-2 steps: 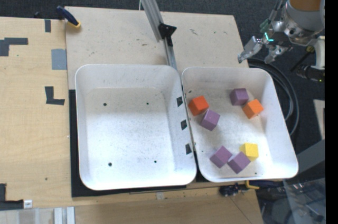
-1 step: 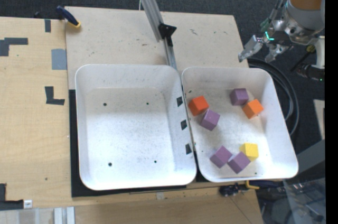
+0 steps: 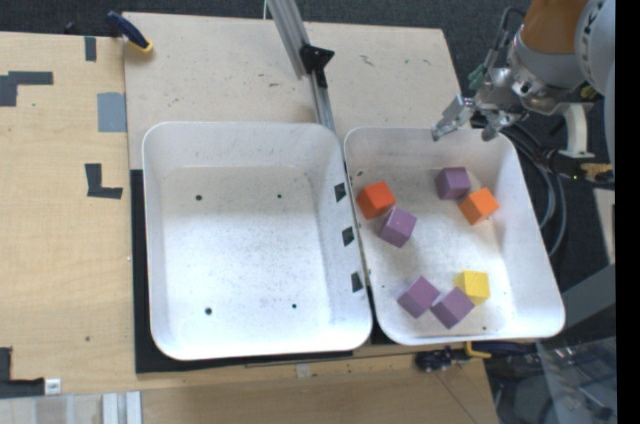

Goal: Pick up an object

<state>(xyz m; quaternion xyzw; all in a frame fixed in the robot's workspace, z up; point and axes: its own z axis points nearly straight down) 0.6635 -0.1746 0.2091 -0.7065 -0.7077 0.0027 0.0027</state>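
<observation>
The right bin (image 3: 530, 242) holds several small blocks: an orange one (image 3: 375, 199) near its left wall, a purple one (image 3: 398, 225) just below it, a purple one (image 3: 453, 182) and an orange one (image 3: 480, 205) toward the right, and two purple ones (image 3: 418, 296) (image 3: 452, 307) beside a yellow one (image 3: 474, 286) at the front. My gripper (image 3: 468, 120) hangs over the bin's far right corner, above and behind the blocks, with its fingers spread and nothing between them.
The left bin (image 3: 160, 212) stands beside the right one, sharing a middle wall. A slanted metal rail (image 3: 285, 7) runs down to the bins' far junction. Cables (image 3: 560, 202) hang at the right of the bench. A blue and yellow clamp (image 3: 130, 30) lies at the far left.
</observation>
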